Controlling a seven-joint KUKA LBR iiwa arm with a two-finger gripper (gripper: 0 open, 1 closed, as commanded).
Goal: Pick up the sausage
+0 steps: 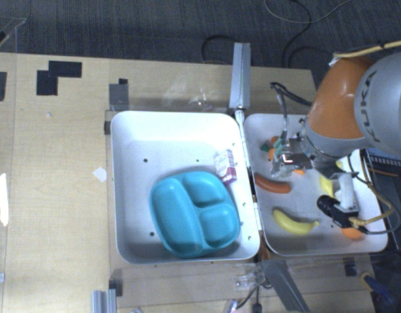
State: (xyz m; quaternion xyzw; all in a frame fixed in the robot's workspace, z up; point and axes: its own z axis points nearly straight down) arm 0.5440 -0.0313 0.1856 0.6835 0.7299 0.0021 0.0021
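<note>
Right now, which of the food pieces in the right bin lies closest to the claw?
The reddish sausage, just below the gripper. The yellow banana lies farther toward the bin's front edge.

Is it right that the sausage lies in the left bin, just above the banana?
Not quite. The camera view shows the sausage in the right bin, not the left one. It does lie just above the banana.

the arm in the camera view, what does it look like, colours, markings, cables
The arm has bulky rounded grey casings with a wide orange band above the wrist and dark KUKA lettering on the grey shell. Thin dark cables loop beside the wrist. The gripper is a small metallic and dark assembly.
</note>
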